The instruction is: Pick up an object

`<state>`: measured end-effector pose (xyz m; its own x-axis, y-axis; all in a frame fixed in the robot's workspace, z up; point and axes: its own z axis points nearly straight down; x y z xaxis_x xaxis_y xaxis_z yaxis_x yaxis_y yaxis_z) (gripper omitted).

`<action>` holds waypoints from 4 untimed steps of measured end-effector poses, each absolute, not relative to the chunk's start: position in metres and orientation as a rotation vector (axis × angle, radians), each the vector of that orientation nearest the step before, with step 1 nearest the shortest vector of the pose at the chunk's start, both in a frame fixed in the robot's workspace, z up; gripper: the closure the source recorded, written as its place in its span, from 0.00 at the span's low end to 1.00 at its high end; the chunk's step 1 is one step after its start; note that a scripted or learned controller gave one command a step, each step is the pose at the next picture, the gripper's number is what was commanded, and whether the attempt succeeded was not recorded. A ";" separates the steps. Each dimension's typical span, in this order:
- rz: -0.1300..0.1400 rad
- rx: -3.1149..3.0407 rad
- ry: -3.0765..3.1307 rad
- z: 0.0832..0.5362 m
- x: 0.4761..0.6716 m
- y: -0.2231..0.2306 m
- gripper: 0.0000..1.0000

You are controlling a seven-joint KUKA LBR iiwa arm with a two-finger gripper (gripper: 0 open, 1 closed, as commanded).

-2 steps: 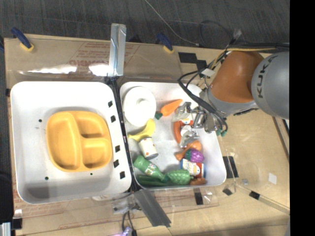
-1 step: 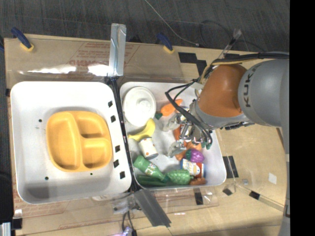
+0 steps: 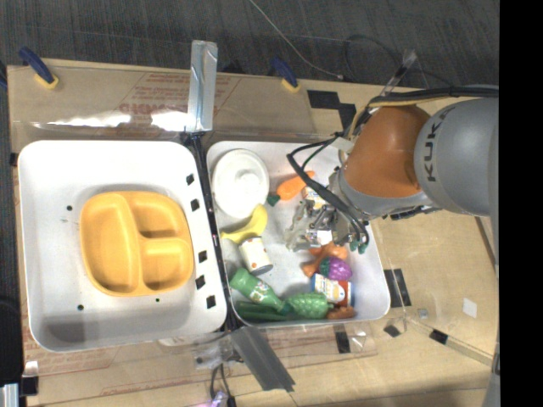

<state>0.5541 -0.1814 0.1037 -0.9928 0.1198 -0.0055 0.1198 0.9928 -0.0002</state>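
Observation:
The right bin [image 3: 373,265] holds a heap of toy food. In it lie a white bowl [image 3: 240,180], a yellow banana [image 3: 248,224], a small white can [image 3: 255,256], a green bottle [image 3: 252,286], a green vegetable [image 3: 307,304], purple grapes [image 3: 339,270], an orange carrot [image 3: 293,186] and a small labelled jar [image 3: 333,289]. My gripper [image 3: 310,225] reaches down into the middle of this bin, just above the orange and purple pieces, under the arm's orange band [image 3: 386,155]. Cables and the wrist hide its fingertips.
The left bin [image 3: 42,253] carries a yellow divided tray [image 3: 136,241]. A metal clamp [image 3: 202,83] stands at the back between the bins. Cardboard and black tape marks cover the bench around them.

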 end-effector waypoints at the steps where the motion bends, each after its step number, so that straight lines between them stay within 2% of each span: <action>1: -0.001 0.187 3.131 0.104 0.554 -0.181 0.00; 2: -0.001 0.181 3.128 0.114 0.556 -0.181 1.00; 3: -0.001 0.180 3.128 0.114 0.556 -0.181 0.00; 4: 0.000 0.372 3.116 0.092 0.575 -0.159 0.00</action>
